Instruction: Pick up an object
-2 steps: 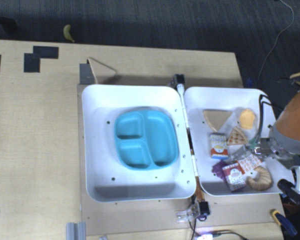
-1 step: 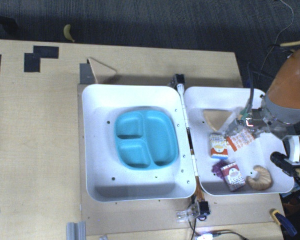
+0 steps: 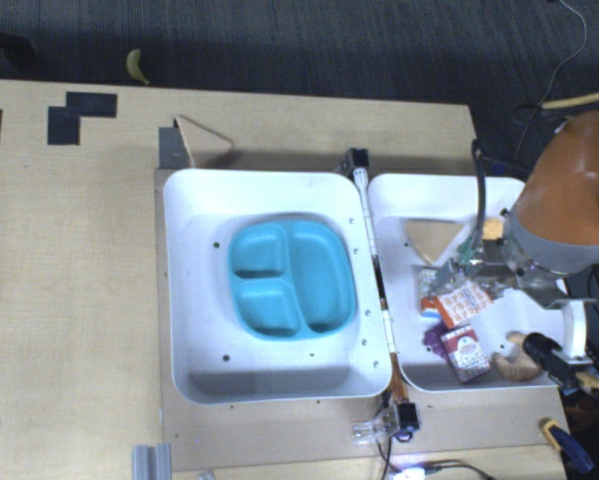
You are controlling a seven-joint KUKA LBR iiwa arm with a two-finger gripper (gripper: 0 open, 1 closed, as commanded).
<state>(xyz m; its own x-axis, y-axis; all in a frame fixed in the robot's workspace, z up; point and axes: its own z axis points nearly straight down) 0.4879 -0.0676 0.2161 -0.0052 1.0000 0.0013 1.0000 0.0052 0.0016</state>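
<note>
The camera view looks down on a tan bench [image 3: 69, 268] with two white bins side by side. The left bin [image 3: 194, 268] holds a blue tray [image 3: 291, 278] with three compartments, lying flat near the bin's middle. The right bin [image 3: 404, 353] holds a small heap of things. A tan triangular piece [image 3: 431, 238] lies toward its far side. Below that sits a red and white packet [image 3: 459, 303], and nearer the front edge a purple carton [image 3: 463, 353] lies tilted, touching or just beside the packet. A brownish lump [image 3: 517, 366] rests at the bin's near right corner, beside the carton.

The arm [image 3: 574, 198] reaches in from the right, its orange band and grey wrist hanging over the right bin's right half. The gripper [image 3: 471, 260] sits low over the heap, just above the packet and near the tan piece. Its tip is a blur of metal and wire against the clutter, so I cannot tell whether the claw is released or clenched, nor whether it touches anything.

A black cable [image 3: 479, 183] runs along the arm. Dark tape patches [image 3: 79, 116] mark the bench's far left, and a small yellow thing [image 3: 136, 65] lies on the dark floor beyond the bench.
</note>
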